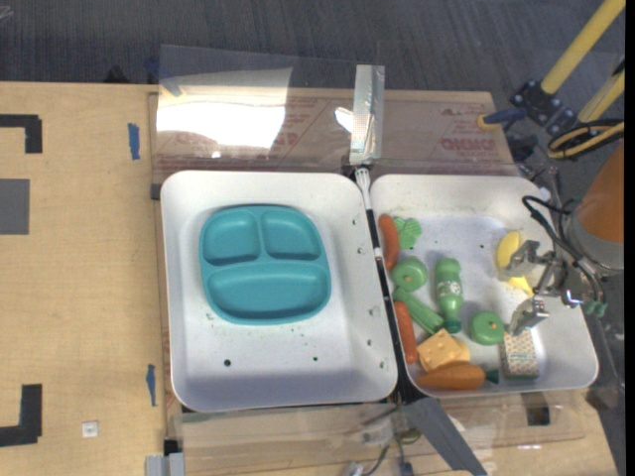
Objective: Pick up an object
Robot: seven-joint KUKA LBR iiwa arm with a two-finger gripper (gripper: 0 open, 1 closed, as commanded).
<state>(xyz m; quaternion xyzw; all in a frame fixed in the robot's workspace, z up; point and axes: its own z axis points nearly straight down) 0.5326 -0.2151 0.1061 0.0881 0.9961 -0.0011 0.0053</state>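
Farthest left of the jaws, across the divider, the left bin carries a teal divided plate, well apart from any likely grasp. In the right bin, still left of the jaws, lies a crowded cluster: an orange carrot with a leafy top along the bin's left wall, several green toy vegetables whose long axes run roughly up and down the view, a green ring-like piece, a yellow cheese wedge and an orange piece against the near rim. Closest to the jaws are two things: a yellow banana-like piece just up and left of them, and a pale speckled block just below them toward the near rim, its long axis roughly upright in the view. The block looks the likelier target, since one metal finger points down at its top edge. How far the jaws stand open I cannot tell; nothing is visibly held between them. Cables and wrist hardware muddle the fingers' outlines, the arm is cut off at the right, and the height above the bin floor is unclear.
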